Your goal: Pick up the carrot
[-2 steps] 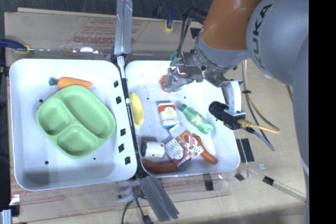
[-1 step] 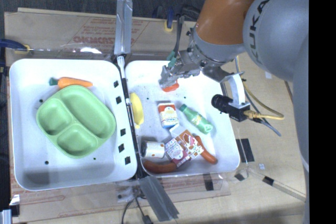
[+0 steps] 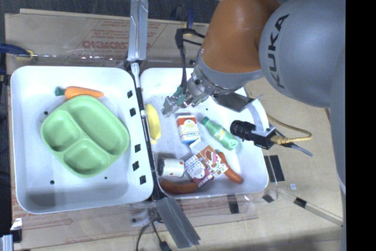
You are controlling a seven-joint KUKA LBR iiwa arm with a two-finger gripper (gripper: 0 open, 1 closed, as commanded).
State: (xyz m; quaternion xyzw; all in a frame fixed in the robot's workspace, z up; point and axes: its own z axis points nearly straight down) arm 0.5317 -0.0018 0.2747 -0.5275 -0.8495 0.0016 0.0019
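Carrot [image 3: 84, 91], tapered orange with a green tip, lies upper left of the frame, wedged between the left bin [image 3: 23, 126] wall and a smooth green divided plate [image 3: 85, 134]. My gripper [image 3: 178, 100] hovers mid-frame above the right bin [image 3: 254, 183], apart from it; its grip state I cannot tell.

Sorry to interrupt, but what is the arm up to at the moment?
It is meant to pick up the carrot, which lies in the left bin beside the green tray. The gripper is over the right bin, above the banana and other items, far from the carrot.
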